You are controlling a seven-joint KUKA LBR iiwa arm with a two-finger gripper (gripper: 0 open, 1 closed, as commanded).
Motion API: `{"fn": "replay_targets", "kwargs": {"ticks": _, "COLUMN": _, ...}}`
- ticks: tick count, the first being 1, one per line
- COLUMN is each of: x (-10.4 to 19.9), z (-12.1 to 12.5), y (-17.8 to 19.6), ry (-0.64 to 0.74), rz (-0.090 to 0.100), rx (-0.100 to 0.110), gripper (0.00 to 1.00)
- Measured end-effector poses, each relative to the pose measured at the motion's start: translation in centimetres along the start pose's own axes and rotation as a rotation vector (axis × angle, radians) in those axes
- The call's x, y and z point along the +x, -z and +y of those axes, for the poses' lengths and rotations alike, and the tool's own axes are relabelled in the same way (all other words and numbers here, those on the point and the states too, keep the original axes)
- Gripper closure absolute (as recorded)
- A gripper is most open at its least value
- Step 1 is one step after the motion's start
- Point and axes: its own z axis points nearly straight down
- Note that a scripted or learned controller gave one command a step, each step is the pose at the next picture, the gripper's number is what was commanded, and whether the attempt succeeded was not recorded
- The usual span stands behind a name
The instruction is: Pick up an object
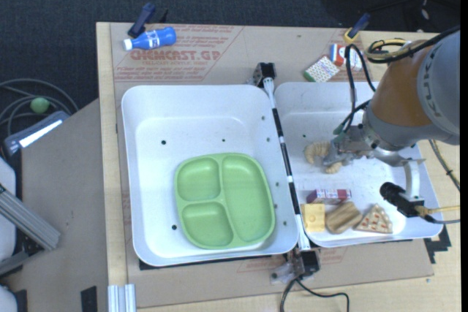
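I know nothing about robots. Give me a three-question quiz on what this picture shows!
1. True or false: the green divided plate lies in the left bin.
2. Which lies nearest the tool? A) pizza-slice toy B) tan lumpy toy C) yellow block
3. Fill in: the blue-and-white bottle lies on the bench, outside both ____.

Key: 1 true; 2 B; 3 bins.
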Motion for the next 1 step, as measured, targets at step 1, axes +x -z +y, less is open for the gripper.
{"fn": "replay_targets", "kwargs": {"ticks": 1, "x": 6.72, "z": 2.75, "y": 9.04, "ry": 0.002, "rz": 0.002, "rx": 0.001, "gripper": 1.0}}
